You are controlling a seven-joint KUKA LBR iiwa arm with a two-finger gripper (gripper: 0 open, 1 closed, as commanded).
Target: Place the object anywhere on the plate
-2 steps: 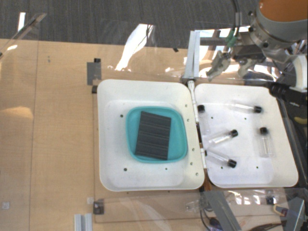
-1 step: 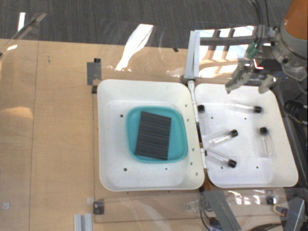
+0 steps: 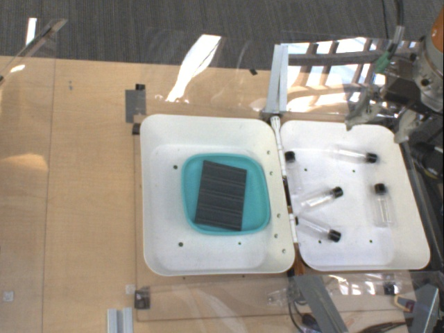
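Object: the dark ribbed block (image 3: 221, 195) lies flat on the teal plate (image 3: 259, 207), far to the gripper's left and nearer the camera than it; you see it turned slightly off square to the bin walls.
Object edges: all four of its sides stay inside the plate's rim, with teal showing on every side, a wider strip on the side toward the gripper than on the far side.
Plate: it sits in the middle of the left bin (image 3: 159, 186), apart from all four walls, with bare white floor all round it.
Gripper: you find the gripper (image 3: 378, 92) at the top right, above the back edge of the right bin (image 3: 416, 255), near the metal frame (image 3: 326, 50) behind it; you cannot tell how its fingers stand, since the hardware there blurs together.
Right bin: four clear tubes with black caps lie scattered below the gripper: one (image 3: 355, 156) closest to it, one upright-lying (image 3: 381, 203) by the right wall, two (image 3: 320, 198) (image 3: 316, 229) toward the divider.
Open room: bare floor lies between the tubes in the bin's middle and along its near edge.
Divider: the two bins' rims touch along a hinge-like seam (image 3: 283, 186) between gripper and plate.
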